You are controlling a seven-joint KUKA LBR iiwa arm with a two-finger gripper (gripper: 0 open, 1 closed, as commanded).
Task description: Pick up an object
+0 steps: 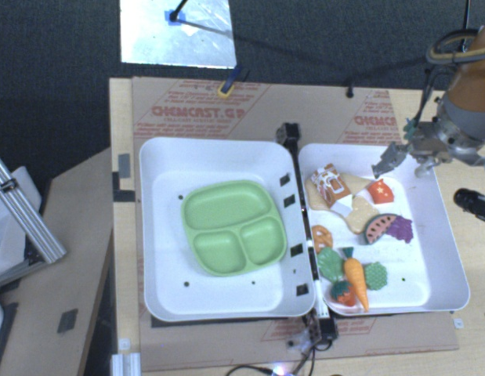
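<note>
The worktop [124, 210] carries two white bins: the left bin [160, 163] holds a green divided tray [230, 227], and the right bin [446, 280] holds the candidates for picking, a crowd of small toy foods. Here lies the main risk. The pieces sit touching or overlapping, so a descent onto one could nudge its neighbours, pinch two at once, or slide off a flat piece such as the bread slice [361, 214]. The carrot [355, 279] lies over leafy greens [330, 263] near the front wall, where a finger could strike the rim. The red piece [381, 191] and the watermelon slice [381, 229] lie closest to the tool.

The arm [469, 100] enters from the right, above the far right corner of the right bin, wrist tilted down toward the toys. The end effector [392, 160] hovers just above the bin's back edge; nothing appears between its fingers, and how far apart they stand is too blurred to tell.
</note>
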